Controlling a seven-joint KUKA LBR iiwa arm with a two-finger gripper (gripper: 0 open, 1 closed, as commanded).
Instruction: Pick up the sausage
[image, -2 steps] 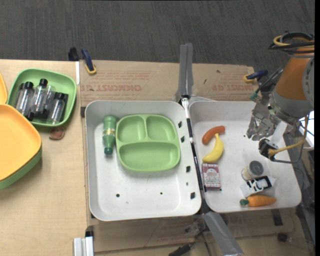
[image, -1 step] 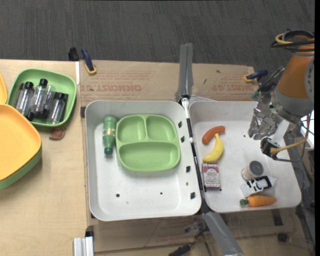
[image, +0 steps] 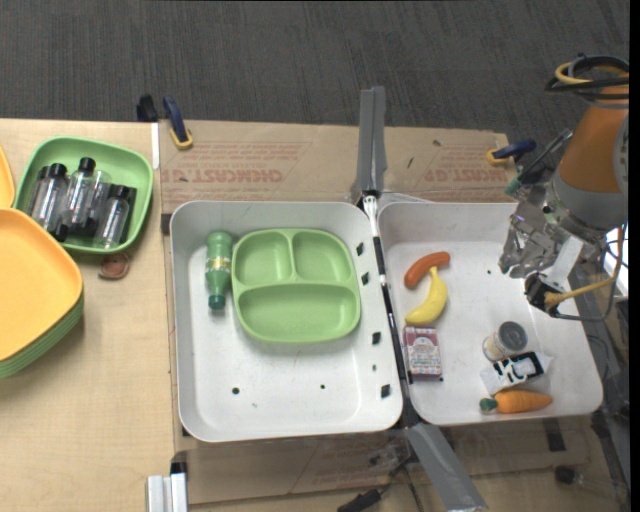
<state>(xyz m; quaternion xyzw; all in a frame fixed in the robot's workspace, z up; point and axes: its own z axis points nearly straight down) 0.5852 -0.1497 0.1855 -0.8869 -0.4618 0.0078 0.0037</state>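
Note:
The sausage (image: 426, 267), a short orange-red curved piece, lies in the upper left part of the right bin (image: 470, 400), touching the top of a yellow banana (image: 430, 298). My gripper (image: 521, 252) hangs over the right bin's upper right area, well to the right of the sausage, with nothing seen between its fingers. The arm with its orange band rises behind it at the view's right edge.
The right bin also holds a pink box (image: 423, 352), a small round jar (image: 505, 340), a black-and-white item (image: 516, 368) and a carrot (image: 520, 402). In the left bin (image: 280, 400) lie a green divided plate (image: 296, 283) and a green bottle (image: 218, 268).

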